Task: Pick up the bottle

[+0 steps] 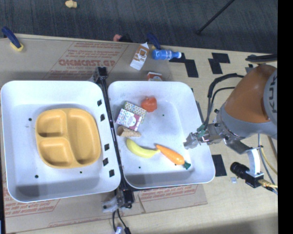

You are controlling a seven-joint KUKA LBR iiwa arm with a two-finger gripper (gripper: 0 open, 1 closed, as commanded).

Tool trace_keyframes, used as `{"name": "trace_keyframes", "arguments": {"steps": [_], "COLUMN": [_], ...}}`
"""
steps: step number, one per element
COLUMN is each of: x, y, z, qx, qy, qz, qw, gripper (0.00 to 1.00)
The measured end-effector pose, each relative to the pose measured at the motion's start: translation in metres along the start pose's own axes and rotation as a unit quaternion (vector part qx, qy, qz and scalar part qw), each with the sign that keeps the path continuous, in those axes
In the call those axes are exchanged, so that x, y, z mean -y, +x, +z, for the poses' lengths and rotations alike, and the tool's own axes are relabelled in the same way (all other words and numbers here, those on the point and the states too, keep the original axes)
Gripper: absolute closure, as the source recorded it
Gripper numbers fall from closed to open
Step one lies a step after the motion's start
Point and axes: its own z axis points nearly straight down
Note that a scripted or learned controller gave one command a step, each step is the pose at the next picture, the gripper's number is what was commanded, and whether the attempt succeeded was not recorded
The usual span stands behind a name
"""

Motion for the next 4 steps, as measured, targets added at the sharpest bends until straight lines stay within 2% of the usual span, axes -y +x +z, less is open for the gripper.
{"name": "trace_keyframes", "arguments": {"steps": [1, 2, 3, 4], "x": [-0.001, 0.0, 0.0, 0.0], "y": [0.0, 0.0, 0.0, 0.0], "z": [-0.024, -0.008, -0.007, 0.001], "qx": [0.002, 0.0, 0.0, 0.0], "qy": [-0.002, 0.0, 0.0, 0.0], "qz": [-0.104, 0.044, -0.173, -0.301], "qw": [0.9945, 0.999, 0.985, 0.9536], "gripper": [1.0, 1.0, 1.0, 1.0]}}
